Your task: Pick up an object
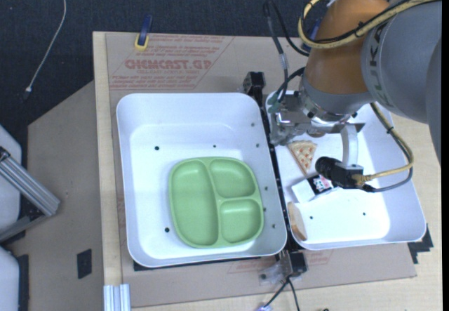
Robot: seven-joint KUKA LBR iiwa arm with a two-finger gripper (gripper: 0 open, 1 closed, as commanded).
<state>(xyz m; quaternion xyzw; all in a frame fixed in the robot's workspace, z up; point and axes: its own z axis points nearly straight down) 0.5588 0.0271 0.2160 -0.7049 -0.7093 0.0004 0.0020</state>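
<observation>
The gripper [303, 135] hangs over the right bin [393, 225], near its 11 o'clock corner; the arm [379, 43] covers it, so I cannot tell its state. Just at 6 o'clock from it lies a tan waffle-like piece [303, 155]. At 5 o'clock from that piece lies a small black and white object [319, 184]. The left bin [140, 162] holds a green divided plate [215, 201].

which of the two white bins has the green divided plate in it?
The left bin, the one farther from the arm. The green divided plate lies on its floor; the right bin holds small items instead.
</observation>
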